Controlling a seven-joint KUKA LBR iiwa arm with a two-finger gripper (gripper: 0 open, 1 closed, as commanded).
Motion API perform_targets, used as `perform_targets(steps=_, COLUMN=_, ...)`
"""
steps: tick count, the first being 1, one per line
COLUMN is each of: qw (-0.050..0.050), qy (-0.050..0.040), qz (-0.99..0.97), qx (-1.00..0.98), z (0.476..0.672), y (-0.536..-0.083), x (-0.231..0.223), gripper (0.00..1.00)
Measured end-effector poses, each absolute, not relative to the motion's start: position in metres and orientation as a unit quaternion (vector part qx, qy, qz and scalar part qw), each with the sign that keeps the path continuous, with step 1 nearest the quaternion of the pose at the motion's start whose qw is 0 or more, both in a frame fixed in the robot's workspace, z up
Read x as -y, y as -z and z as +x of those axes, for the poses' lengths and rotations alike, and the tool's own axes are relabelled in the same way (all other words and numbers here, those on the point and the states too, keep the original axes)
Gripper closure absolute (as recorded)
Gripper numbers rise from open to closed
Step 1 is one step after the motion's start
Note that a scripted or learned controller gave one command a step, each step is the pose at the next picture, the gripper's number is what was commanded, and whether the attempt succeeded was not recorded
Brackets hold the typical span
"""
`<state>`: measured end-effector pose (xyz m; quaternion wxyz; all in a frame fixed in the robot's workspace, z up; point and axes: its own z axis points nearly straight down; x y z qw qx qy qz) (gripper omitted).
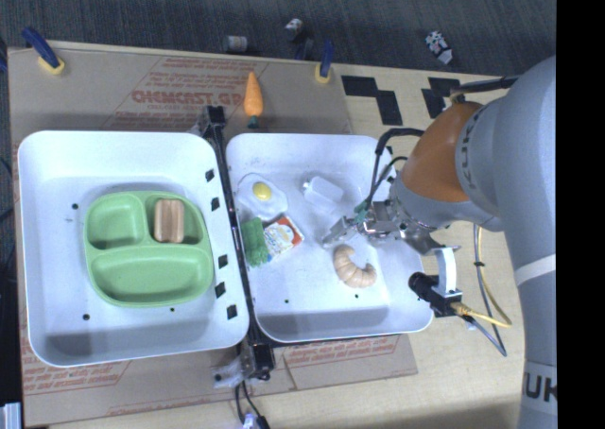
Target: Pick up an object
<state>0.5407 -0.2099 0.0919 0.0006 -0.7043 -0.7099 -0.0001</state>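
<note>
right bin [284, 148]: holds all loose items; bare floor along the far wall and in the near-left quarter, tighter toward the right wall where the arm enters
left bin [47, 229]: green divided plate [142, 276] sits centre, with a brown bread-like piece [169, 220] in its far-right compartment; open white floor all round the plate
divider: the two bin rims meet along a dark strip with black clips [227, 229]
croissant [354, 267]: right bin, near-right area, just below the gripper, apart from the other items; free floor on its left and near sides
fried egg toy [261, 194]: far-left of right bin, near the divider
green and orange packet [269, 239]: just below the egg, close against the left wall
clear plastic piece [324, 193]: mid bin, between egg and gripper
arm [492, 163]: comes in from the right over the right bin's rim, orange band above the wrist, wrist low over the bin floor
gripper [352, 227]: pointing left, tips just above the croissant; can't tell if the fingers are apart or closed, nothing seen between them
carrot toy [252, 94]: outside the bins on the cardboard, past the far rim
writing: red print on the cardboard [180, 92], too blurred to read; white "UK" on the arm's lower link [541, 387]
</note>
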Motion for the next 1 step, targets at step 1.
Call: perform_targets(steps=1, qw=0.001, qy=-0.0002, qz=-0.703, qx=0.711, z=0.5408, y=-0.1022, x=0.2100, gripper=1.00)
